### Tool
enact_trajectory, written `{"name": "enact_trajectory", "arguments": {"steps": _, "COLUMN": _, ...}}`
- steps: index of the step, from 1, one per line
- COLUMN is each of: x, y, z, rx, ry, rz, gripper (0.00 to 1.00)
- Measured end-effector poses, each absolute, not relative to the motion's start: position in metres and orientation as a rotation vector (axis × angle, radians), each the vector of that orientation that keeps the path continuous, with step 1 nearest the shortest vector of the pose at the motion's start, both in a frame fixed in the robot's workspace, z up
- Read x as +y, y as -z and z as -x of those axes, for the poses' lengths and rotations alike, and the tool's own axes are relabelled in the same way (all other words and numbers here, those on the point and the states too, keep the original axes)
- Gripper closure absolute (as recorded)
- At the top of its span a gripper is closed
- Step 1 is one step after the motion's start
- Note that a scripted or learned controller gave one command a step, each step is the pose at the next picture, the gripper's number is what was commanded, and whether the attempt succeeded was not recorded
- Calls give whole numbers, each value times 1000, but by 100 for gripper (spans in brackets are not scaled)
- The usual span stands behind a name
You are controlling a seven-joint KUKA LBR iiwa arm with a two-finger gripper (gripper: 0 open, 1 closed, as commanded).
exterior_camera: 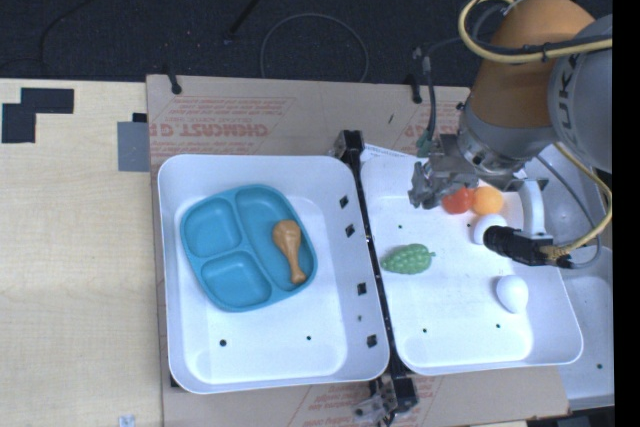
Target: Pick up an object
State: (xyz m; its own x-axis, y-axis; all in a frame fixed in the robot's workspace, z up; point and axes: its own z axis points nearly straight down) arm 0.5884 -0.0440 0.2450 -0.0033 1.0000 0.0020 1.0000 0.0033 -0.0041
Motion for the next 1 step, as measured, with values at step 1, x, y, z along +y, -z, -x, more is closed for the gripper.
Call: {"name": "enact_trajectory", "arguments": {"steps": 1, "x": 8, "y": -250, "z": -575, "rx": -2223, "ry": -3, "rz": 2214, "gripper": 100}}
